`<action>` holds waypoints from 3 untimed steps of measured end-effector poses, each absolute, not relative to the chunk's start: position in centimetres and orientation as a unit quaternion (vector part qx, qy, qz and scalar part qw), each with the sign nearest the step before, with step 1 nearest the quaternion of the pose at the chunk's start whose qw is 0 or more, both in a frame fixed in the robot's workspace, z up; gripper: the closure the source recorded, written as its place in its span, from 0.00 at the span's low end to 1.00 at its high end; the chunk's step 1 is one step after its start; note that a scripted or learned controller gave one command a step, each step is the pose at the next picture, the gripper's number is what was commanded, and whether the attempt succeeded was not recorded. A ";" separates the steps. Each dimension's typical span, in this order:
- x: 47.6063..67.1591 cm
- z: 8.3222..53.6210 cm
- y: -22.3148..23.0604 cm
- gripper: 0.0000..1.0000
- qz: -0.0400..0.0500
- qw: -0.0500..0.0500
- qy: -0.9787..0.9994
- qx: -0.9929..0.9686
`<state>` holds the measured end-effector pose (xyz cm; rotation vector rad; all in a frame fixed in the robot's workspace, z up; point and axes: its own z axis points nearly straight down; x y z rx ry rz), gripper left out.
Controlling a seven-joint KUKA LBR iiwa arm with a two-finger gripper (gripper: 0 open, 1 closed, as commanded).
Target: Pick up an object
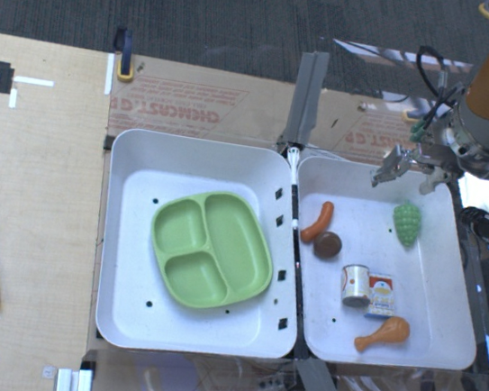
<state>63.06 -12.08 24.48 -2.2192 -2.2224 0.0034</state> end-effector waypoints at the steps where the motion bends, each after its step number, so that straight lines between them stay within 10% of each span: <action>1: 65.8 19.2 -18.5 0.00 0.001 0.000 -0.710 -0.704; 2: 66.0 9.5 -21.4 0.00 -0.002 0.005 -0.726 -0.687; 3: 66.0 10.7 -22.0 1.00 0.000 -0.001 -0.725 -0.688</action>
